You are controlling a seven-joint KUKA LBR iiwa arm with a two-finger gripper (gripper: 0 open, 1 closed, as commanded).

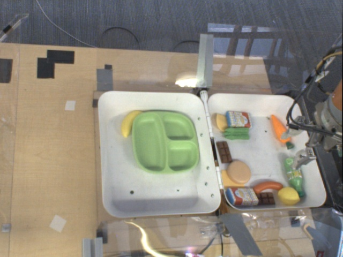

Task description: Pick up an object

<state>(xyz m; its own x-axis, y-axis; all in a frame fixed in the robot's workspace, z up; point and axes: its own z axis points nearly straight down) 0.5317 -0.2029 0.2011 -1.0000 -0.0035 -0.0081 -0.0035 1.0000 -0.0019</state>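
The right bin (261,153) holds several toy foods. An orange carrot (278,128) lies near its right wall, and a green bottle (293,174) lies below the carrot. A yellow lemon (289,196) and a red sausage (267,187) sit at the front right. A round tan bun (238,171) and a brown chocolate bar (225,152) lie near the left wall. My gripper (307,153) hangs at the bin's right edge, just above and right of the green bottle and below the carrot. Nothing shows held in it.
The left bin (115,191) holds a green divided plate (164,142) with a banana (128,122) beside its left rim. In the right bin a red and blue box (238,120) sits at the back and another box (244,197) at the front. Cables (300,98) hang by the arm.
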